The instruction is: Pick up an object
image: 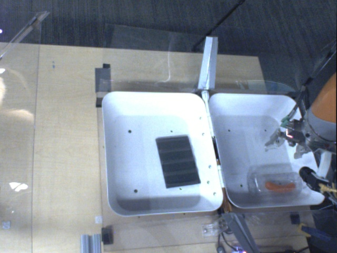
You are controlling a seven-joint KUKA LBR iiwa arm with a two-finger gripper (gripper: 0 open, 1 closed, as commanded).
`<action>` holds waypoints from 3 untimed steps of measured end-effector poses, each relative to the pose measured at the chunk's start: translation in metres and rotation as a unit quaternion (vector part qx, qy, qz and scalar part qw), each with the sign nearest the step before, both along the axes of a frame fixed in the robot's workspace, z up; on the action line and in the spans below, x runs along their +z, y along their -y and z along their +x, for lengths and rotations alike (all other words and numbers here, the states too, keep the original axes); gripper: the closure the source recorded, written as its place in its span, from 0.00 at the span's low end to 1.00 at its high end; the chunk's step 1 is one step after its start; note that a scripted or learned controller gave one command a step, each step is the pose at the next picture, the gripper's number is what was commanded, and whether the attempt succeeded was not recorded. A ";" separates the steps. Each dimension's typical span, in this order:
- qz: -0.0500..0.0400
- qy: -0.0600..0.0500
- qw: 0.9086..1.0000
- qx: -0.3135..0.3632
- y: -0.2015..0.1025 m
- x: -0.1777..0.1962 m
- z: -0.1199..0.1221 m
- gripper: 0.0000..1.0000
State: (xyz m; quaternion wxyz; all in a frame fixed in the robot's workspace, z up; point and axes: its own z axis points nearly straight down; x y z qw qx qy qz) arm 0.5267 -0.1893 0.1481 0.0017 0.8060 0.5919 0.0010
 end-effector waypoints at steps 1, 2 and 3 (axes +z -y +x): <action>-0.001 0.005 0.997 0.075 -0.012 -0.058 -0.035 0.00; -0.004 0.005 0.963 0.271 0.010 -0.058 -0.035 0.00; -0.003 0.006 0.961 0.278 -0.055 -0.058 -0.004 0.00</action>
